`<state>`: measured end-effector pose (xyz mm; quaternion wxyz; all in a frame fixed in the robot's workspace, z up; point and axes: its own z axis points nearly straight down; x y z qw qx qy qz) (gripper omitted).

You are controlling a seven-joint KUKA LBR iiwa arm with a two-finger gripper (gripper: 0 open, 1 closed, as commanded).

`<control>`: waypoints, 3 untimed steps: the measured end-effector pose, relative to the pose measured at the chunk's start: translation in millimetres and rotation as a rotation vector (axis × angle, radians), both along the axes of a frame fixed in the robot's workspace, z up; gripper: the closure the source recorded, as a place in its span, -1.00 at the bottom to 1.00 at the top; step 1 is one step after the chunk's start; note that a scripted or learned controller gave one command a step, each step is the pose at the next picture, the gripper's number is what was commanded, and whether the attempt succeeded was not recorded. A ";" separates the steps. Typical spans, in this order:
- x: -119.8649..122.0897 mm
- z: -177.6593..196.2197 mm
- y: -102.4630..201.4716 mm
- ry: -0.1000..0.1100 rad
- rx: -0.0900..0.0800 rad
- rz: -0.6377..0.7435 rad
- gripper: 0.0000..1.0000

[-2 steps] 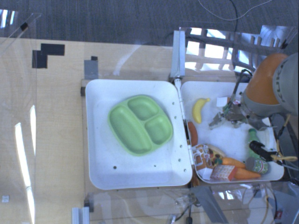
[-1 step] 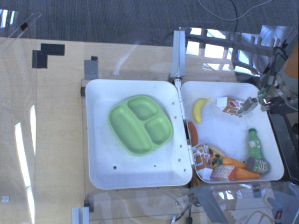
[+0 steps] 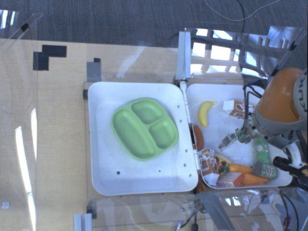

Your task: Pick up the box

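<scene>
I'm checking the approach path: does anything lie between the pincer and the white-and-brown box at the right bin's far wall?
Nothing visible does. Bare bin floor separates the pincer from the box. The banana lies off to one side, and the carrots lie on the pincer's other side.

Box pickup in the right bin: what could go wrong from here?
1. The tool hangs over bare bin floor, apart from the box, so closing here likely grabs nothing.
2. The box leans by the bin's far wall, leaving little finger room.
3. The banana lies close and could get nudged.
</scene>
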<state>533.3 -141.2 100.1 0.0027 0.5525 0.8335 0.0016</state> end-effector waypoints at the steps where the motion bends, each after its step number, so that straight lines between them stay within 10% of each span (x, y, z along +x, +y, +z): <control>1: 55.9 -2.5 22.1 0.000 0.002 -0.241 -1.00; 2: 2.7 -10.8 -34.6 -0.006 -0.002 -0.124 -1.00; 3: 18.6 -10.8 -8.4 -0.008 -0.001 -0.102 -1.00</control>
